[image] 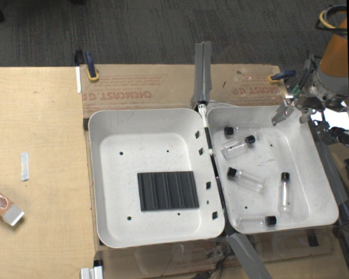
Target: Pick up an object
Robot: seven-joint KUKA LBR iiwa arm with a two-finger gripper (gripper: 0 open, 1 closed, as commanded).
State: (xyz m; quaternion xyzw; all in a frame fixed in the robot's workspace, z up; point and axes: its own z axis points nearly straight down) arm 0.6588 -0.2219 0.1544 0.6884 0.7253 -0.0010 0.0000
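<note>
1. Camera view: clear vials with black caps lie in the right bin (312, 160), below and left of the claw (293, 110). The nearest vial (238, 144) looks light, stiff, slippery and likely to roll; I would grip it across the barrel, beside the cap.
2. Camera view: the claw hangs at the bin's upper right rim, holding nothing visible; how far it is open I cannot tell.

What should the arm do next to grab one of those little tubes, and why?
Probably swing the gripper leftward and down into the right bin, over the black-capped vial near the back. The gripper hangs at the bin's back right rim, above the vials, with nothing between its fingers.
</note>
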